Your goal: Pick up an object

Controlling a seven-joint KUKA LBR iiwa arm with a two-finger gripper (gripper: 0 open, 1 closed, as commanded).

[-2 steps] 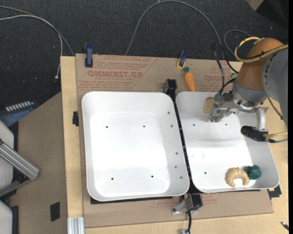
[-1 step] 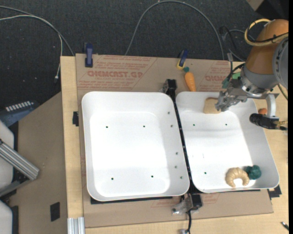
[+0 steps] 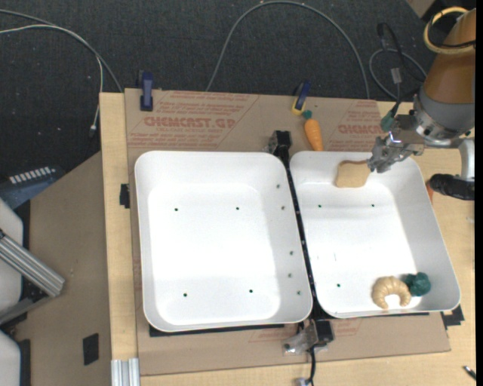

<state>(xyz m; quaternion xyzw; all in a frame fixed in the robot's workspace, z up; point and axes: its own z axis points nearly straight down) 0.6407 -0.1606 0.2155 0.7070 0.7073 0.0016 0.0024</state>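
Gripper touching tan block at right bin far rim; finger state unclear. Risk: off-centre contact pushes block away.

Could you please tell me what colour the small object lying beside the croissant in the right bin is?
Dark teal green object, touching the croissant; seen in the camera view.

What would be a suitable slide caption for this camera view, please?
Tool poised beside a tan block in the right bin; croissant near its front corner.

A robotics lab: two shallow white plastic bins sit clamped on a printed brown cardboard sheet, thin grey cables looping across the far dark carpet.
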